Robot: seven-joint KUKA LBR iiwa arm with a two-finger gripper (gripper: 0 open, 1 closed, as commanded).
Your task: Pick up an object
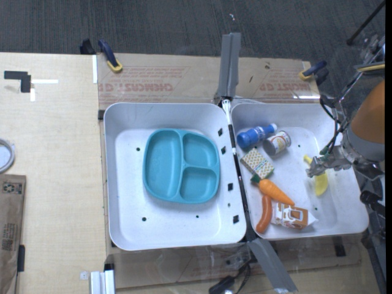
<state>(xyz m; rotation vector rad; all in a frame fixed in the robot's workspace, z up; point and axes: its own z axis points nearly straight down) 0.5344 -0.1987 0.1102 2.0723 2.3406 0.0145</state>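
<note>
1. Over the right bin (343, 225), the gripper (318, 167) hangs just above a yellow object (321, 185).
2. Nothing sits between its fingers; whether they are apart or together cannot be told.
3. Nearby lie a carrot (275, 192), blue bottle (252, 136) and can (277, 144).

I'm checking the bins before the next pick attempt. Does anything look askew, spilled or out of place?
Nothing spilled. The right bin is a loose jumble: blue bottle and can lie on their sides, the carrot slants against a carton. The teal plate sits flat.
</note>
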